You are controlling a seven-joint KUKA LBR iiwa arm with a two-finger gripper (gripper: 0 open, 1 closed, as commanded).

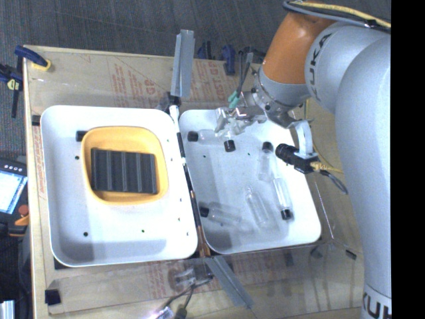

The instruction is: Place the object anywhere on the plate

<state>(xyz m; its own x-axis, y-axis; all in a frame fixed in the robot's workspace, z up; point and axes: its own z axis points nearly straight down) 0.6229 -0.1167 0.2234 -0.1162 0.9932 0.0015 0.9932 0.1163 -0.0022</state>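
A yellow plate [123,135] lies in the left bin [66,231] with a dark ribbed block [125,170] on its middle. Several clear tubes with black caps lie in the right bin [302,231]: one at the back left [204,137], one near the front left [220,212], and two at the right [281,197] [256,206]. My gripper [227,123] hangs low over the back left part of the right bin, just above a black cap [229,145] and beside the back-left tube. Whether it holds anything is hidden by its own metal parts.
The grey arm with its orange band [299,42] comes in from the right over the right bin's back edge. A black cable plug [292,156] hangs beside the wrist. Blue clamps [229,55] and a metal bracket [182,62] stand at the bench's back.
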